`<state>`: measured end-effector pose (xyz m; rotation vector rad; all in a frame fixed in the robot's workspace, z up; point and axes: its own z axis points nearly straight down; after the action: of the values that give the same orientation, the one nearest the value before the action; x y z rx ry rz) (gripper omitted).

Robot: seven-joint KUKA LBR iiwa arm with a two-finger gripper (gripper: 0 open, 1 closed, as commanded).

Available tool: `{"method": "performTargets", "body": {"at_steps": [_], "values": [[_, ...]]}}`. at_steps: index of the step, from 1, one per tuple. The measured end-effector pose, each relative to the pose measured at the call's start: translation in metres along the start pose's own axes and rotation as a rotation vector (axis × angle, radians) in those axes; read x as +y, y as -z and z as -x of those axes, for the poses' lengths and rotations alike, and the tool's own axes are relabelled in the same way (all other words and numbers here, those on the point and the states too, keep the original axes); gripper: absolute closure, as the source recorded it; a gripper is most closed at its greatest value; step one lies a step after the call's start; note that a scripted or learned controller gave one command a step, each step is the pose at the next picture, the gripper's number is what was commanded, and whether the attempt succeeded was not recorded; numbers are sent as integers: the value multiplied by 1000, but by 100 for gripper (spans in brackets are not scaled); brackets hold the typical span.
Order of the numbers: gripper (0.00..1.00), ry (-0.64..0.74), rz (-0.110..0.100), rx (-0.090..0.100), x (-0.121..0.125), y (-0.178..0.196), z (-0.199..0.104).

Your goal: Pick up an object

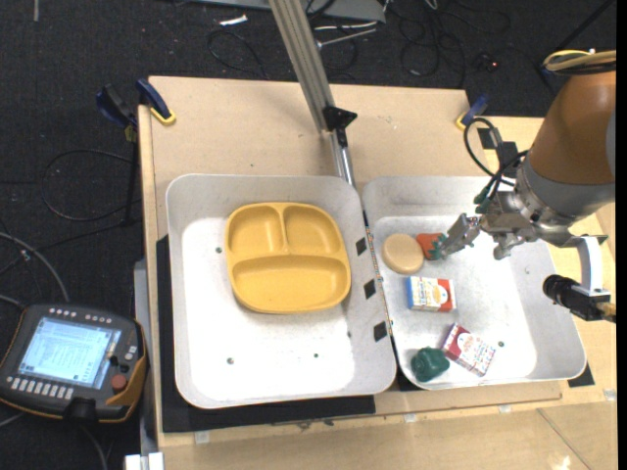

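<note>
The arm (pixel 578 140) runs off the right edge, so only its orange band and grey wrist show. Its gripper (pixel 453 243) hangs over the right bin (pixel 549 360), and its tips are too small and dark against the clutter to tell how they stand. A red thing (pixel 429 242) beside the tan disc (pixel 403 253) is partly covered by the gripper, so its shape is unclear. The print on the small carton (pixel 430 293) and on the red packet (pixel 467 349) is too fine to read. The pendant (pixel 69 360) at lower left glows, its screen text illegible. The pole (pixel 306 52) is cut off by the top edge.
</note>
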<state>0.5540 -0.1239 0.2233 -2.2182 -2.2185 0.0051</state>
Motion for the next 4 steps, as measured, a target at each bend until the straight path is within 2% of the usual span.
{"method": "performTargets", "body": {"at_steps": [1,2,3,4], "values": [[0,-1,-1,0,5,-57,8],[0,-2,7,-1,4,-116,0],[100,-1,11,-1,5,-103,1],[100,3,11,-2,0,-54,-6]]}}
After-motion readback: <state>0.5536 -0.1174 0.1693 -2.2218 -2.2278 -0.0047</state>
